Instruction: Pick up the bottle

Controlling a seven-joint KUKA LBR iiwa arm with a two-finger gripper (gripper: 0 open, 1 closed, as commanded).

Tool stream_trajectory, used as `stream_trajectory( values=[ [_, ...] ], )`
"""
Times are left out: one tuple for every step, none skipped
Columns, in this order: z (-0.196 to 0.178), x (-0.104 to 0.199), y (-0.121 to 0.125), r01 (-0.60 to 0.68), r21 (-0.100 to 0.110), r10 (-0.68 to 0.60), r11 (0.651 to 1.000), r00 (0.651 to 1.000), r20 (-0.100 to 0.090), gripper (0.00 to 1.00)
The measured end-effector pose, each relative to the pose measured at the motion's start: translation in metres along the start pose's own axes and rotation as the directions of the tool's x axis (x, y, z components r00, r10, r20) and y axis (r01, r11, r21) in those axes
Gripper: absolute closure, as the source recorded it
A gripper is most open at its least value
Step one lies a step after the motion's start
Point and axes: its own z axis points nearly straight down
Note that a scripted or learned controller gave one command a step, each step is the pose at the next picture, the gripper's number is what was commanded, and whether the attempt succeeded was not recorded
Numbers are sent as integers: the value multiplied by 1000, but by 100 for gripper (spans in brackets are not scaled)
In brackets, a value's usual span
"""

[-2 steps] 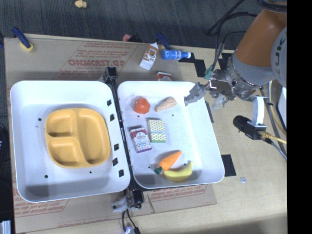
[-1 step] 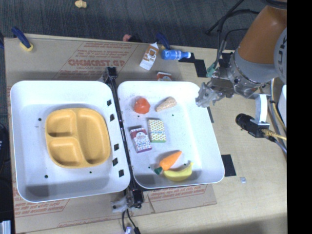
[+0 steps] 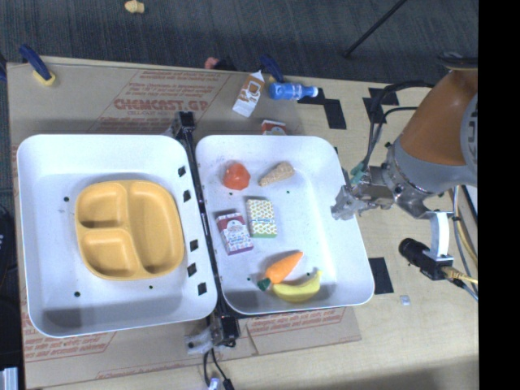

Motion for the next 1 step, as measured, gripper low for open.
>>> stream_trajectory(
  values=[
    [72,2,-34,61,0,-61,998,998,-2,100]
  ],
)
